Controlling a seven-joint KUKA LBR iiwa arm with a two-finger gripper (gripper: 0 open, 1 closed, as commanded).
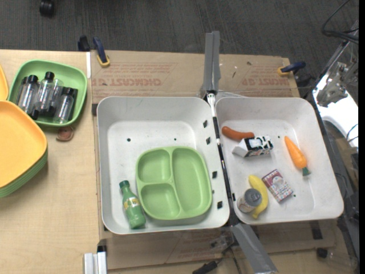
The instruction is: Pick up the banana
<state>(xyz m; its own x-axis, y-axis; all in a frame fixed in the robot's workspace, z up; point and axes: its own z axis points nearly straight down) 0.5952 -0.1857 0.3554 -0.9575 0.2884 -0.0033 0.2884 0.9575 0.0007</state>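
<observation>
Still at the very start, judging by the layout: nothing lifted, everything left to do.

Nearest, in the right bin [328,153], lies the banana [258,187], flat on the bin floor near the front wall and toward the divider side. Touches a small round grey tin [251,199], which sits against its inner curve. Just beside it on the other side, a red packet [278,185], close but seemingly apart. Looks awkward for a clean grasp, with the tin crowding one flank. Probably best approached across the free upper end.

Across the divider at about the same depth, in the left bin [114,153], a green bottle [131,205] lying beside a green divided plate [173,182].

Farther back in the right bin: an orange carrot [296,153], a black-and-white carton [255,146] and a reddish sausage [236,133], all well apart from the banana and no hindrance.

Farthest, off to the left of the bins, a stack of yellow plates [20,147] and a green tray of vials [48,93].

Cannot tell how the jaws stand. Remaining, then: reach, close, lift.
</observation>
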